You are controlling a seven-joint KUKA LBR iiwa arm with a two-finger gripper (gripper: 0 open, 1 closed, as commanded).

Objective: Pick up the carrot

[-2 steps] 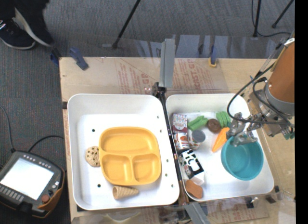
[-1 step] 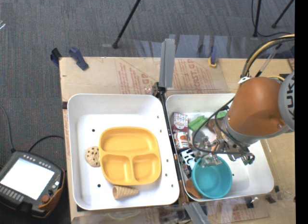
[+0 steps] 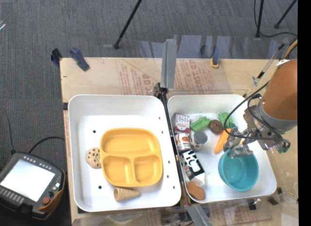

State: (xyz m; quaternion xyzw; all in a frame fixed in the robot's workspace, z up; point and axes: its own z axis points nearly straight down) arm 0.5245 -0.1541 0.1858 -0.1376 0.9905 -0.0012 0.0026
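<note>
The carrot is orange with a green leafy top. It lies tilted in the right bin, just above the left rim of a teal bowl. My gripper hangs at the end of the grey and orange arm, immediately right of the carrot and over the bowl's upper rim. Nothing shows in its grasp. The wrist hides the part of the bin behind it.
Near the carrot in the right bin lie a green toy, a brown round piece, a small can, packets, a black-and-white carton and a bread-like piece. The left bin holds a yellow divided plate, a cookie and a cone.
</note>
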